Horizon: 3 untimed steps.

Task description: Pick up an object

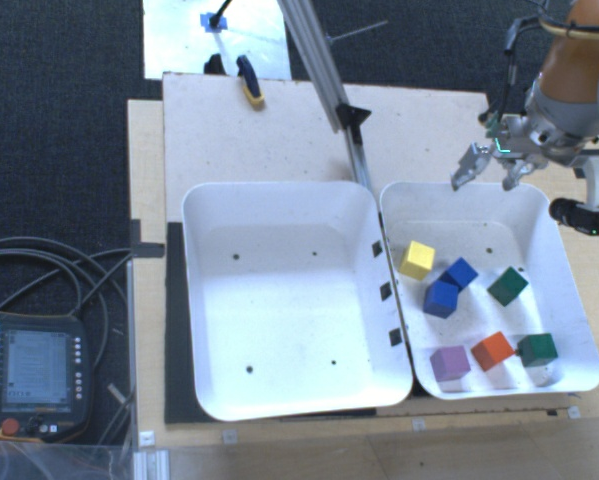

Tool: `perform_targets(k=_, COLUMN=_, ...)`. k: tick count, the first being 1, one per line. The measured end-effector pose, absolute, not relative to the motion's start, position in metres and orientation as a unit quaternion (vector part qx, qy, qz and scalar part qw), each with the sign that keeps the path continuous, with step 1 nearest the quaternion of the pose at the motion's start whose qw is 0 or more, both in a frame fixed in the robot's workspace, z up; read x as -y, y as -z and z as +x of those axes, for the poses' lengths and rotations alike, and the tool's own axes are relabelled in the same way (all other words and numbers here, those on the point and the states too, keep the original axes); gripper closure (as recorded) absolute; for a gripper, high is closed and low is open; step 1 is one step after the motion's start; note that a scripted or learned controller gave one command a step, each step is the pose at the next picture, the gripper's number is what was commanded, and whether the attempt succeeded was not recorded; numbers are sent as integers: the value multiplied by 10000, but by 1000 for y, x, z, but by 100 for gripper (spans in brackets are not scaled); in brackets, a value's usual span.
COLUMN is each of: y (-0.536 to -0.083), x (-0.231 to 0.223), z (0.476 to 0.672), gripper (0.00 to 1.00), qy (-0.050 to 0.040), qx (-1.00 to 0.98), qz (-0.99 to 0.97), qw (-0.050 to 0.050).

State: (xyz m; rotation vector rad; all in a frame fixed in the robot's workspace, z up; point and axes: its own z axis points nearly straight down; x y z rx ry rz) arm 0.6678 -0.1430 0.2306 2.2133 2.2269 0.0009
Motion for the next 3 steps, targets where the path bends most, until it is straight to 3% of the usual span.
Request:
perform_targets(k=2, y=-128, x=127, z=666, gripper=0, qy=10, qx=-7087, qz=7055, qw=-15)
perform_targets(k=3, y=-106, x=126, z=666, gripper=0, qy=2, qx=-7088, qz=7054, qw=1)
